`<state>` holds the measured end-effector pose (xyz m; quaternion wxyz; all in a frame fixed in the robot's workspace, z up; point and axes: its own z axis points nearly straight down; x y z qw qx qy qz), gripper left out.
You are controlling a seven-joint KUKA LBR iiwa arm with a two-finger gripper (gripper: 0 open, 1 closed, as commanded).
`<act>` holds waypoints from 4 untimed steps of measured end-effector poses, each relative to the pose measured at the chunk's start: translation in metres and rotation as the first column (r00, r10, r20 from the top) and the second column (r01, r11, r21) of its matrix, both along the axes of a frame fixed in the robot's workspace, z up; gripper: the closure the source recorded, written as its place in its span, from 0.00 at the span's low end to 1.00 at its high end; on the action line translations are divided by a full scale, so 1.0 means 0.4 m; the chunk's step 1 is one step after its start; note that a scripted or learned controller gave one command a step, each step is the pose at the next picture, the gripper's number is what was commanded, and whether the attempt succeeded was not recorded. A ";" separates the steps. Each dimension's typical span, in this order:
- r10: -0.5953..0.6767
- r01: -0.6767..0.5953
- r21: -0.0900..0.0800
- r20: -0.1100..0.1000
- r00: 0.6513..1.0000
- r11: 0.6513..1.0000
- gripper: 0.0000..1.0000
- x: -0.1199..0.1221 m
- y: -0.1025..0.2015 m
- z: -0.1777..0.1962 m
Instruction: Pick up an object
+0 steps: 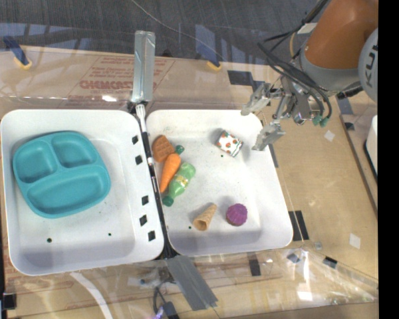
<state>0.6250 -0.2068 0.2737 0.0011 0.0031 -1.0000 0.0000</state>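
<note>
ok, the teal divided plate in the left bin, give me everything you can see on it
The teal divided plate looks like smooth matte plastic, a rounded rectangle with three compartments: two small ones along the far side, one long one nearer the camera. It lies flat, right side up and slightly rotated, in the far-left part of the left bin. Nothing sits in it or touches it besides the bin floor.

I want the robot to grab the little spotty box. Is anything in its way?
Nothing visible is. The gripper hangs over the right bin's far right edge, and the spotty box lies just left of it, with bare white floor between.
</note>
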 end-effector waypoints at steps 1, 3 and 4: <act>-0.133 0.134 0.002 -0.011 0.991 0.991 0.00 0.072 0.037 -0.374; -0.684 0.684 -0.002 -0.003 0.729 0.729 0.00 -0.061 0.203 -0.458; -0.942 0.942 -0.007 -0.003 0.335 0.335 0.00 -0.116 0.219 -0.459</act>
